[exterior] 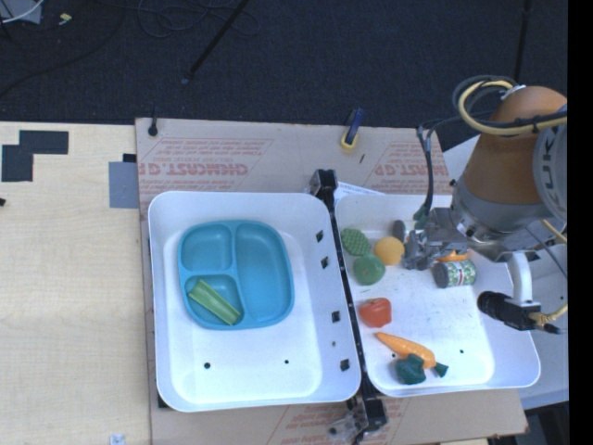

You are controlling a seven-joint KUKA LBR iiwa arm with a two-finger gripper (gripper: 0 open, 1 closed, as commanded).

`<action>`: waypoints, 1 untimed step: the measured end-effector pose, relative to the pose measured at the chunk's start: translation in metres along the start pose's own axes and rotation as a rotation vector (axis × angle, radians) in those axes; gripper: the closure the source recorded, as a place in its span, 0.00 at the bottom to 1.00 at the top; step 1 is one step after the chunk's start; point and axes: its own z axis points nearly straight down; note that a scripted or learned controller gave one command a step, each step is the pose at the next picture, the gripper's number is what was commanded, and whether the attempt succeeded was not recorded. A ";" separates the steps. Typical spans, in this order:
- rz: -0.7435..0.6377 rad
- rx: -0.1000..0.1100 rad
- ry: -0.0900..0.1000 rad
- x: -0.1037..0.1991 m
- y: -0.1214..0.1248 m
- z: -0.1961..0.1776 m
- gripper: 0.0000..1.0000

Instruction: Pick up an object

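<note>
The right white bin (pixel 463 327) holds several toy foods. A yellow ball (pixel 389 249) lies at its upper middle, with a ridged green piece (pixel 354 241) and a round green piece (pixel 369 270) to its left. A red piece (pixel 375 312) sits lower, and an orange carrot (pixel 405 346) and a dark teal piece (pixel 410 370) lie near the front. A small can (pixel 456 273) lies on its side. My gripper (pixel 414 248) is low in this bin, between the yellow ball and the can, close to both. Nothing visibly hangs from it.
The left white bin (pixel 241 369) bears a blue divided plate (pixel 264 267) with a green piece (pixel 213 301) in its lower left compartment. A black divider (pixel 339 276) runs between the bins. A black part (pixel 508 310) juts over the right bin's right rim.
</note>
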 end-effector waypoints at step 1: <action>-0.001 -0.002 0.000 0.050 0.019 0.006 1.00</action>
